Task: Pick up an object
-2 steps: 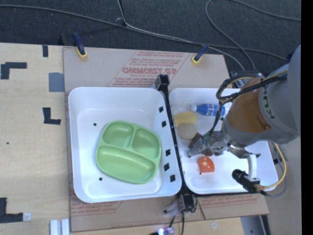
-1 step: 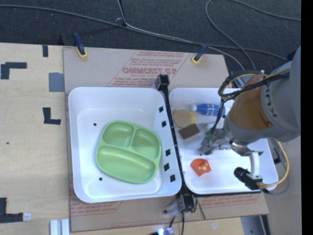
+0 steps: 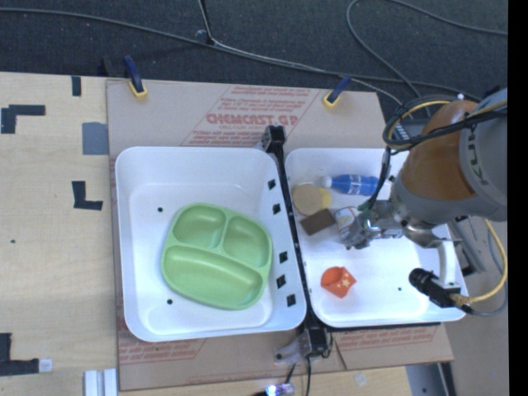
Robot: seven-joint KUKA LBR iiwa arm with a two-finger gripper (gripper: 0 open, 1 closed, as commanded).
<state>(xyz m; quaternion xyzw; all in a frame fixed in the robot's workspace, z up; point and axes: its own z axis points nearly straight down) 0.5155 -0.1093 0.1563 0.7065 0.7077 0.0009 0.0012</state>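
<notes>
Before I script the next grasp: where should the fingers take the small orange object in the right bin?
Come straight down on the orange object and probably pinch across its narrow middle. It lies alone on the right bin floor, apart from the brown block.

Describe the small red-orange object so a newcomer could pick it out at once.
Start at the right-hand white bin, the one the arm reaches into. The red-orange object lies alone toward its near side, apart from the brown block, tan round piece and blue bottle clustered farther back. It is the only red-orange, crumpled-looking item there.
</notes>
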